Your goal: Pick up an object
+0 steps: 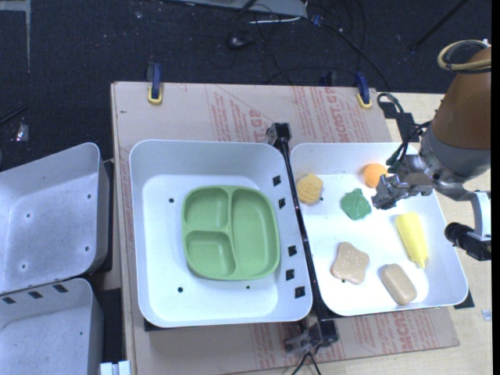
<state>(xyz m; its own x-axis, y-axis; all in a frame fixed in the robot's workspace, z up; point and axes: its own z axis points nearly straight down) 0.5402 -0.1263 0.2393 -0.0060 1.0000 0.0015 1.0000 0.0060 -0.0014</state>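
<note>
At right of the frame, the gripper hovers beside the green piece in the right bin; its opening I cannot tell. Best centre over the piece before descending, clear of the orange ball.

Even overhead light, white bins bright but not blown out, soft shadows, slightly grainy, floor dark

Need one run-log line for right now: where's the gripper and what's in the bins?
gripper: over right bin, between orange ball and green piece | left bin: green tray | pick: not yet done
</note>
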